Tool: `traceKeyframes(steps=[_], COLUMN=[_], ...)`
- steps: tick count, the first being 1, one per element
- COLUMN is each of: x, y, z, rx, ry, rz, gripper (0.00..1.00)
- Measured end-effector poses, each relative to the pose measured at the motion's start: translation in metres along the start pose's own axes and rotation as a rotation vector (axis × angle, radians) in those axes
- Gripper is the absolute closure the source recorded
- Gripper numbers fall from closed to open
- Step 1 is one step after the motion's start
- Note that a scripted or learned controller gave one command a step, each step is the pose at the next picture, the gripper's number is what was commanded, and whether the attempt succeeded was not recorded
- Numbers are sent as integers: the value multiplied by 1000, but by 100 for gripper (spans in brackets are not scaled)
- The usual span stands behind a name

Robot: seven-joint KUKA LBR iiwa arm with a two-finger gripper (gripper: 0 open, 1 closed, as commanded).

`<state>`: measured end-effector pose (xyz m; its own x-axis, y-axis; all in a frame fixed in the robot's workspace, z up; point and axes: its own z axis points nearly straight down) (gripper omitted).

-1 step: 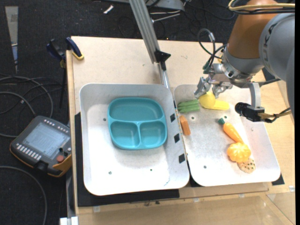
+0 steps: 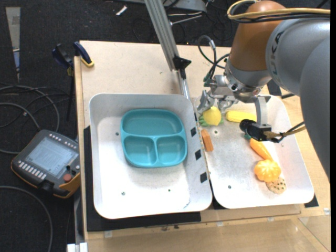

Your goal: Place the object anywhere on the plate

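Just inside the lower right of the frame, a speckled cookie (image 2: 276, 185) touches a toy tangerine (image 2: 266, 170), with a toy carrot (image 2: 261, 149) lying aslant just above them, all loose on the floor of the right bin (image 2: 231, 167). Left of centre, the teal three-compartment plate (image 2: 152, 125) sits flat in the middle of the left bin (image 2: 105, 140), nothing on it, with bare white floor on every side. That leaves open room for a drop from above. A small orange stick (image 2: 207, 140) lies close against the raised lips where the two bins meet.

Higher in the frame, a yellow toy lemon (image 2: 212, 116), judged the object in play, sits in the upper left corner of the right bin, near the shared lips and well apart from the plate. A second, longer yellow piece (image 2: 237, 116) lies just to its right. The pincer (image 2: 215, 103) hangs directly over the lemon, close enough to suggest a pick. Whether it is wide, narrow or gripping cannot be told from this angle. The grey arm (image 2: 294, 46) comes in from the upper right.

Any carry to the plate would need to lift clear of the bin lips and move left. Beyond the bins, the pale surface (image 2: 126, 67) is bare except for a slanting metal bar (image 2: 163, 30).
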<state>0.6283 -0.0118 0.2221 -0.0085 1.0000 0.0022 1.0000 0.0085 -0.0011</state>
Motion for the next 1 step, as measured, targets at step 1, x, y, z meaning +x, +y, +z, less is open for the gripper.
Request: traceKeyframes(steps=[1], x=[48], y=[1], z=[-11], rx=[-3], ry=[-1], rz=[0], gripper=[100])
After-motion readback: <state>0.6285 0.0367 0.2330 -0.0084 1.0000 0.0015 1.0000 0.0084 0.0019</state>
